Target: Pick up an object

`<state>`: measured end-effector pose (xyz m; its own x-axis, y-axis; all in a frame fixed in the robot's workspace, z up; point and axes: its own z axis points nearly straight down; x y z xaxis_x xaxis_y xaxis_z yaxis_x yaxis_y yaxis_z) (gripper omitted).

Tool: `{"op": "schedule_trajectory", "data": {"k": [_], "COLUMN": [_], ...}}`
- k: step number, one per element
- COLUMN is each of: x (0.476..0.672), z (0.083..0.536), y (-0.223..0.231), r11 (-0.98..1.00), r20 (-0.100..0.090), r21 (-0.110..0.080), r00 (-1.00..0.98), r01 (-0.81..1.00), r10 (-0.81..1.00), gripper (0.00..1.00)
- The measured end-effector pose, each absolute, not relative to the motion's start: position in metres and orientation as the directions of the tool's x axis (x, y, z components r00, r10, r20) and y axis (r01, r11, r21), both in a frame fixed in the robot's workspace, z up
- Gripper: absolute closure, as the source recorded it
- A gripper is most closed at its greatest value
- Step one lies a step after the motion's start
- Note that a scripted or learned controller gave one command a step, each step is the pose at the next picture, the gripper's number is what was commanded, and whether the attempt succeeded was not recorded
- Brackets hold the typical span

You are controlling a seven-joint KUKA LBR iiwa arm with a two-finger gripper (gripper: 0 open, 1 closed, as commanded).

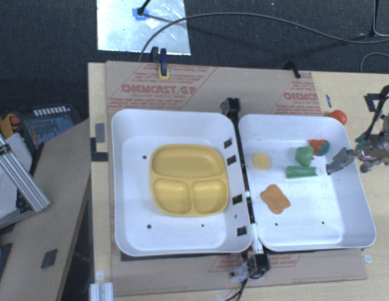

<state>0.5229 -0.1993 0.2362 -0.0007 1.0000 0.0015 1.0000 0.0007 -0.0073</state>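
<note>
Gripper sits at the right side of the right bin, low over its wall, and nothing shows between its tips. Whether it is parted or closed, I cannot tell from up here; the grey metal blurs together at that edge.

Working outward from it: just beside it to the left lies a green piece, long and flat on the bin floor, with a second green chunk right above it, the two looking as if they touch. A small red-orange piece sits against that upper green chunk, near the gripper's upper left. None of them touches the gripper.

Further left and lower, an orange waffle-like piece lies alone on the white floor. Further left again, a pale yellow round piece rests near the divider.

Well apart, across the black hinged seam, the left bin carries a yellow divided tray, three compartments, sitting flat in the middle.

Behind the gripper, on the bench outside the bin's far corner, an orange ball shows.
</note>
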Motion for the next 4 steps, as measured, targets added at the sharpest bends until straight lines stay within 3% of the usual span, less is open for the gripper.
{"op": "schedule_trajectory", "data": {"k": [1, 2, 4], "x": [0.525, 0.516, 0.521], "z": [0.241, 0.183, 0.087], "y": [-0.199, -0.197, -0.193], "r11": [0.003, 0.001, 0.001], "r20": [-0.001, 0.001, 0.001], "r21": [0.001, -0.003, -0.002], "r00": [-0.003, -0.001, -0.001], "r01": [1.0, 1.0, 1.0], "r10": [1.0, 1.0, 1.0], "gripper": [0.0, 0.0, 0.0]}}
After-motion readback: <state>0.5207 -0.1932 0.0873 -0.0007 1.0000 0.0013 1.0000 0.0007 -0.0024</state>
